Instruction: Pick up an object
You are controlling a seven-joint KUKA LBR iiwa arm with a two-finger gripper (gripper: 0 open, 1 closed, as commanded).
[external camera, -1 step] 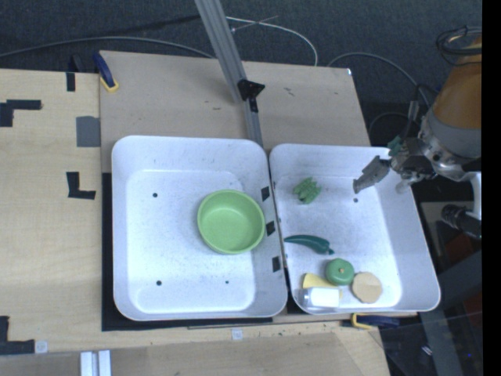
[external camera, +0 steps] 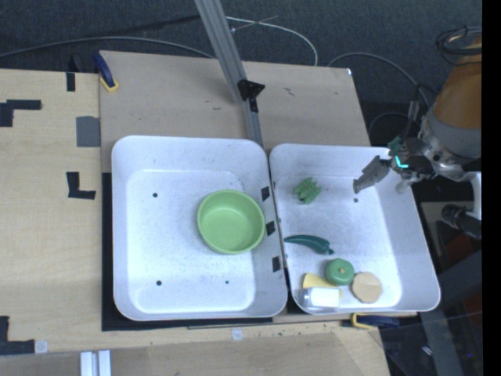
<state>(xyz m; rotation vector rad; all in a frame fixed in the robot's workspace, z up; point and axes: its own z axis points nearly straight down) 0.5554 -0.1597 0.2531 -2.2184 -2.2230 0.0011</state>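
White block point(external camera: 322, 297) at my six o'clock; hand point(external camera: 366, 180) at three o'clock, grip state indiscernible, holding nothing visible: pick not begun.

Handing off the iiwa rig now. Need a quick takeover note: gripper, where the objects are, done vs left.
Gripper: above the right bin's upper right area, nothing visible between its fingers; open or shut not clear.
Right bin: green leafy piece near the top left, dark green pepper mid left, green round piece, tan disc, yellow wedge and white block clustered at the near edge.
Left bin: green bowl.
Done: no object lifted.
Left: grasp and lift one.
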